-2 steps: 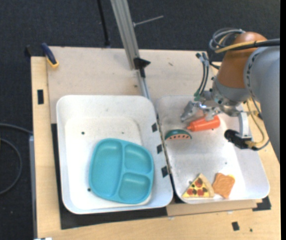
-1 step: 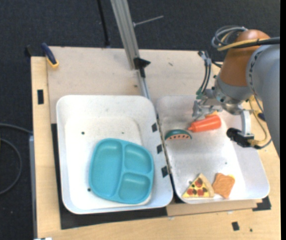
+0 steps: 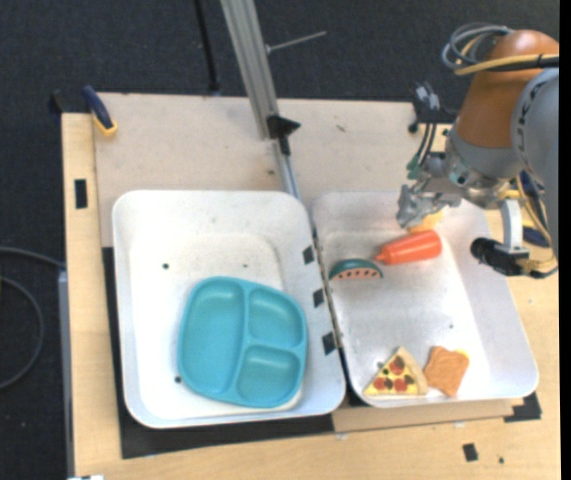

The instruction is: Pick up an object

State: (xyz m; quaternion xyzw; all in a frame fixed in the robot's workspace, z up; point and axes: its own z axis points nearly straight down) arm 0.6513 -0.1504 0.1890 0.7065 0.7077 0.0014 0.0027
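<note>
the arm (image 3: 500, 108) came in from the right side of the camera view, bulky and grey at its outer part, with a wide orange band just above the wrist; loops of cable stood out over the top of that orange section, and more thin wires ran down its left flank; below the band the wrist narrowed into a grey metal cluster, tilted down and to the left; the gripper (image 3: 412, 211) hung at the lowest, leftmost tip of the arm, pointing downward; its tip was small and blurred, a pale grey lump with no clear detail.
</note>
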